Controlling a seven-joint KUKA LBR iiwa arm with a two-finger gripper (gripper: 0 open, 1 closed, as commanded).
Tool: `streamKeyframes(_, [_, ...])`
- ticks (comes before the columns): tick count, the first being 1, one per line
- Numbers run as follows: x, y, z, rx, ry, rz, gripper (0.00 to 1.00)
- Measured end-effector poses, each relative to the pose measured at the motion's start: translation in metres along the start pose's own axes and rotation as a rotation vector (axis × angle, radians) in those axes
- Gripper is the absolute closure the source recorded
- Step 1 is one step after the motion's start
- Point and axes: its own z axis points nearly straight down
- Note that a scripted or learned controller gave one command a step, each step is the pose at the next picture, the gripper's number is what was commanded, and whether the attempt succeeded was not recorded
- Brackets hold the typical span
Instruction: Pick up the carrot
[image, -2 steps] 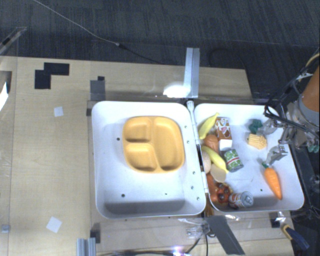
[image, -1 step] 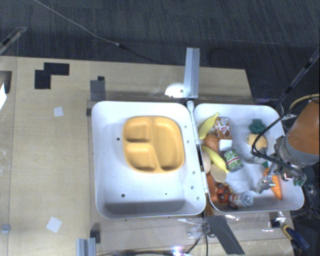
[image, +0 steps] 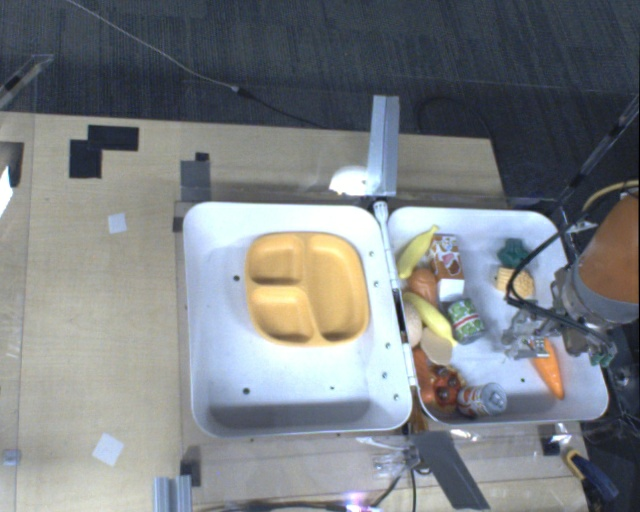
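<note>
On the left, a yellow divided plate (image: 303, 287) is lying in the left bin (image: 215, 400), and nothing there is concerning the task. Going to the right, the right bin (image: 590, 405) is holding many small things. Along its left wall two bananas (image: 417, 250) are lying with a potato-like piece between them, and a small can with a green label (image: 465, 320) is resting just beside the lower one. Near the front wall a silver can (image: 487, 399) is lying on its side, next to some dark red pieces. Further right, a corn piece (image: 521, 283) and a dark green thing (image: 514, 250) are sitting near the back.

The carrot (image: 549, 370) is lying in the right front part of this bin, with its thin tip pointing toward the front wall. It is well apart from the cans. The gripper (image: 530, 338) is hanging just over the thick upper end of the carrot; whether it is wide or narrow, I cannot tell, because cables and metal parts are covering it. The orange band of the arm (image: 610, 262) is showing at the right edge.

The carrot is looking like a toy one, so I am judging it light, stiff and rather smooth. Its cone form is probably letting it slip toward the thin end. The best hold is seeming to be across the thick half, near the middle.
</note>
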Motion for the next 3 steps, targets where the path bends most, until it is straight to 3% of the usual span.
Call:
streamKeyframes(1, [0.024, 0.013, -0.036, -0.005, 0.014, 0.054, 1.00])
streamKeyframes(2, [0.025, -0.006, -0.041, -0.004, 0.016, 0.091, 1.00])
streamKeyframes(3, [0.025, -0.005, -0.007, -0.007, 0.018, -0.076, 1.00])
